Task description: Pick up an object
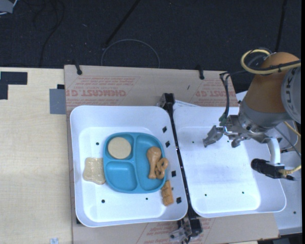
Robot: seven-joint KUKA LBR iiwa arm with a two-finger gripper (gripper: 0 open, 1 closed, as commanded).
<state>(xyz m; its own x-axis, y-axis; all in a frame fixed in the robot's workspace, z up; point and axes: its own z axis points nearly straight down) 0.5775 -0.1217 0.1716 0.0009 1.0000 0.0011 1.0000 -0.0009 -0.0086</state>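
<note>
My gripper (224,139) hangs over the upper part of the right bin (229,197), its two fingers spread open with only white bin floor between them. In the left bin (86,121) lies a blue divided plate (124,179). A round beige cookie (119,147) rests in the plate's upper left compartment and a tan pretzel-shaped piece (156,162) in its right compartment. A pale bread-like piece (94,170) lies on the bin floor just left of the plate. A small brown chunk (167,192) sits off the plate's lower right corner.
A black divider (175,151) runs between the two bins. Both bins stand on a cardboard sheet (127,88) over a pale wooden bench (25,156). The grey arm with its orange band (274,93) comes in from the right above the right bin.
</note>
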